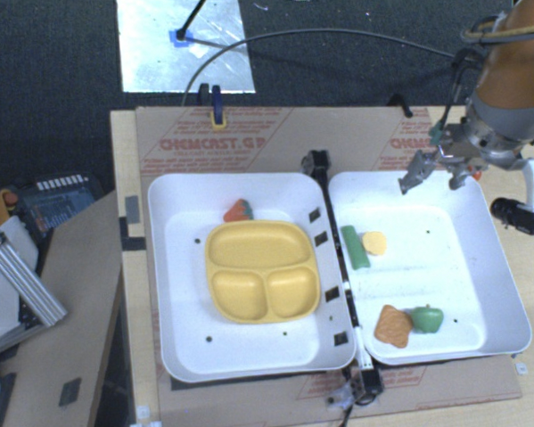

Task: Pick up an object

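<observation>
In the right bin (484,268) lie a green stick-shaped piece (354,246), a small yellow round piece (374,243), an orange-brown chunk (393,326) and a green pepper-like toy (426,318). A small orange and green object (237,211) sits in the left bin (176,257), just behind the yellow divided plate (260,270). My gripper (436,174) hangs above the right bin's far edge, open, with nothing between its fingers.
The arm's orange band and grey wrist (509,88) fill the upper right. A black clamp (318,163) sits where the bins meet at the back. A silver sheet (185,41) lies on the dark floor behind the bench, with cables across it.
</observation>
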`<state>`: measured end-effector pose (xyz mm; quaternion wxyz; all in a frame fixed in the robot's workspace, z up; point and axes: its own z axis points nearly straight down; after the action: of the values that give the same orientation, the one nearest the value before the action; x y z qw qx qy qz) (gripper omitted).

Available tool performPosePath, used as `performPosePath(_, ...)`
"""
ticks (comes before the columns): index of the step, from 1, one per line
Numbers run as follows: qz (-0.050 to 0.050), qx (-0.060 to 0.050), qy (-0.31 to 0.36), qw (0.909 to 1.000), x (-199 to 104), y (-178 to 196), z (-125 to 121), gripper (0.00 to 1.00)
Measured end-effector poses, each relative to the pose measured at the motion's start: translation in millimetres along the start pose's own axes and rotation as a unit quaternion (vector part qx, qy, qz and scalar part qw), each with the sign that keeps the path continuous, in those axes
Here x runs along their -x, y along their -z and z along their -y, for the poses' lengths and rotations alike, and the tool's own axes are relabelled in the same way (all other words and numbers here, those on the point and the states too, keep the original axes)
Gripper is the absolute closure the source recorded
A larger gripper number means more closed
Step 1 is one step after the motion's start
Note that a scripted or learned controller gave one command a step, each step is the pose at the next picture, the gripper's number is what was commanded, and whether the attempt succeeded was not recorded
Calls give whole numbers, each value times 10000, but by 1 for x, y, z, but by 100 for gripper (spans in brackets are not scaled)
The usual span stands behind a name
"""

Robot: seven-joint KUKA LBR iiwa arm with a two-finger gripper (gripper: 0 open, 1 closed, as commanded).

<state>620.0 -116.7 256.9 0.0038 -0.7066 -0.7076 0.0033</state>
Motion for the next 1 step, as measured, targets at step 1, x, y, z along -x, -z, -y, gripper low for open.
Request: performPosePath(1,6,57,10,10000,0,7,-2,0)
